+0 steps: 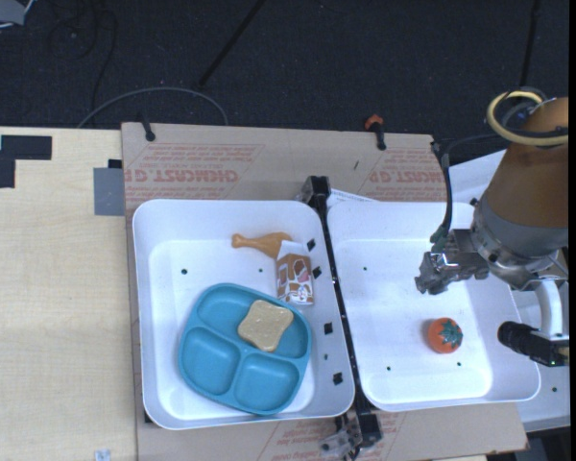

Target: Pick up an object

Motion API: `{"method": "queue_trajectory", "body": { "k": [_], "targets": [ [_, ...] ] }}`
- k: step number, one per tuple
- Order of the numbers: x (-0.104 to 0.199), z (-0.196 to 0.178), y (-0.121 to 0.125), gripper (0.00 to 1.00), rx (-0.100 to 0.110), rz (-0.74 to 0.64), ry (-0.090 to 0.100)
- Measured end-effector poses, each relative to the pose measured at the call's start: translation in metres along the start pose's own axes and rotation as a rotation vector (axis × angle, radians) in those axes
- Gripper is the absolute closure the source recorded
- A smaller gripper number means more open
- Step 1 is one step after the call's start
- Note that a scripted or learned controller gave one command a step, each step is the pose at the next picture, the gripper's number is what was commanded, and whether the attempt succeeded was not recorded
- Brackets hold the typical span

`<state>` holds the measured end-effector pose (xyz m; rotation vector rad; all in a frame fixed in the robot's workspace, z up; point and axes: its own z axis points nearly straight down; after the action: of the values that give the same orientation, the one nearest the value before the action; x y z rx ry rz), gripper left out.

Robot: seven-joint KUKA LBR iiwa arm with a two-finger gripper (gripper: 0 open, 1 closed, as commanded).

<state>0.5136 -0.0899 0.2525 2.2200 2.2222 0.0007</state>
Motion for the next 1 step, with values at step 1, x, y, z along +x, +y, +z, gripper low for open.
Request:
{"method": "queue_trajectory", "body": {
  "k": [1],
  "targets": [
    [0.0447,0.0111,0.0065,1.0,0.006,-0.001,0.001]
  ]
}}
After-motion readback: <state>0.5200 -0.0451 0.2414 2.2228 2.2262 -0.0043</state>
